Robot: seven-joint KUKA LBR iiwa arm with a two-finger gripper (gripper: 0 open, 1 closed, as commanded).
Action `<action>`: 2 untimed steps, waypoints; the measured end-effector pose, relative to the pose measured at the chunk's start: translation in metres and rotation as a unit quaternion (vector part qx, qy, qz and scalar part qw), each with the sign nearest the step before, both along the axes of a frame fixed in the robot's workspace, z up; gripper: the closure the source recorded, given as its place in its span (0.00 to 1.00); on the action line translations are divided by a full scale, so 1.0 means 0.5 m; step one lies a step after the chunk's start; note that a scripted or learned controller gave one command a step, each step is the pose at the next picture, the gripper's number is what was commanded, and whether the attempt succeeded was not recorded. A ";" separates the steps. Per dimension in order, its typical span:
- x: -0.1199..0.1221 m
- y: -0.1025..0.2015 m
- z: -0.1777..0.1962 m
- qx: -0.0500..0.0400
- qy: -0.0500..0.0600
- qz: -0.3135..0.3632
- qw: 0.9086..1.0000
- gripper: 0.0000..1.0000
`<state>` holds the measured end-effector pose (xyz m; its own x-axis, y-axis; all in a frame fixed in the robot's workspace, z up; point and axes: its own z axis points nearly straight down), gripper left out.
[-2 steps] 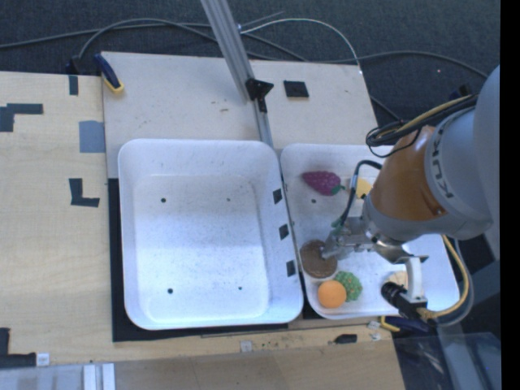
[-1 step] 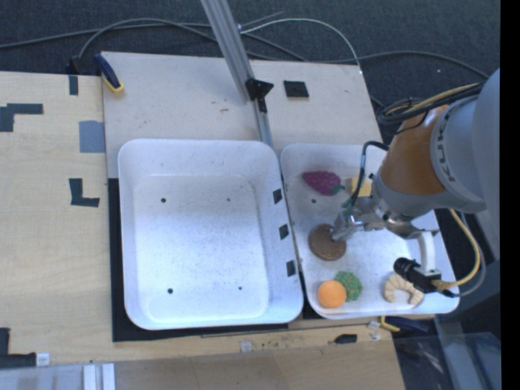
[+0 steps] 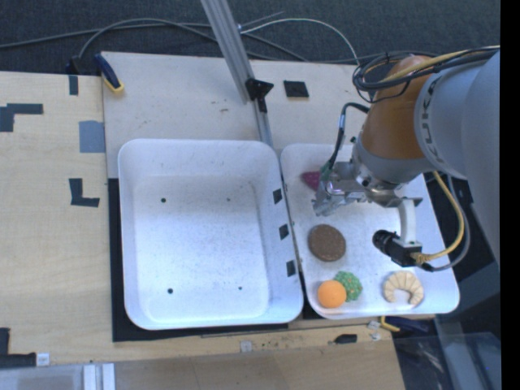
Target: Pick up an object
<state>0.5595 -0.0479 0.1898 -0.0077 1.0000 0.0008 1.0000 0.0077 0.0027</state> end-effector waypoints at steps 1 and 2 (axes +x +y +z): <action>0.014 0.098 0.079 0.000 0.002 -0.001 1.000 1.00; -0.011 -0.158 0.013 -0.002 0.005 -0.007 1.000 1.00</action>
